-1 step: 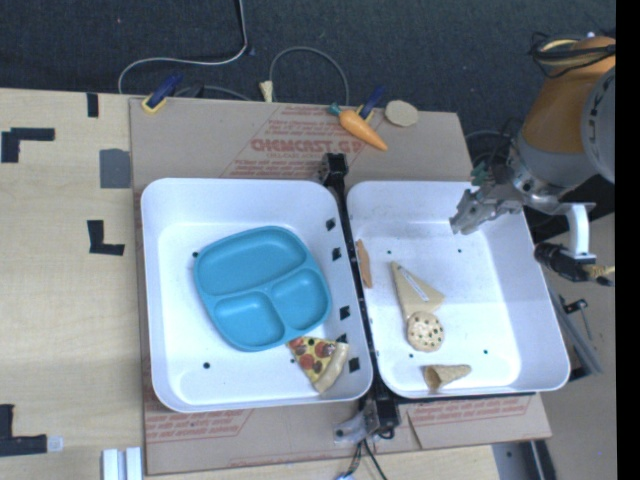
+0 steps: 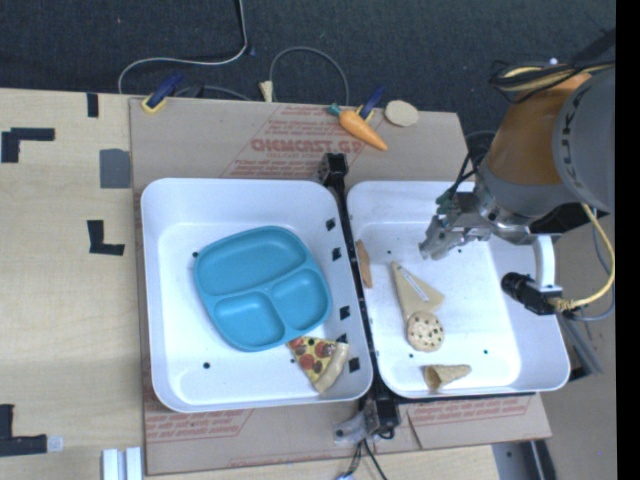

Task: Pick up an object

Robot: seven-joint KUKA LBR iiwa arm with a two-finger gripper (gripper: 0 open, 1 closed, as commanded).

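R bin [image 2: 540, 363], near edge: small tan wedge [image 2: 446, 374], then cookie [image 2: 424, 331] w/ cone [image 2: 413, 288] just behind it. L bin [image 2: 165, 268]: pizza slice [image 2: 320, 360] touching blue tray [image 2: 262, 286]. Pincer [image 2: 440, 240] over R bin's far part, grip state can't tell. Carrot [image 2: 362, 128] farther back on bench [image 2: 60, 268].

A round chocolate-chip cookie [image 2: 424, 331] lies flat in the right bin [image 2: 520, 368], touching a tan wedge [image 2: 412, 288].

cardboard sheet [image 2: 200, 143], cables [image 2: 240, 28], dark carpet [image 2: 400, 18]
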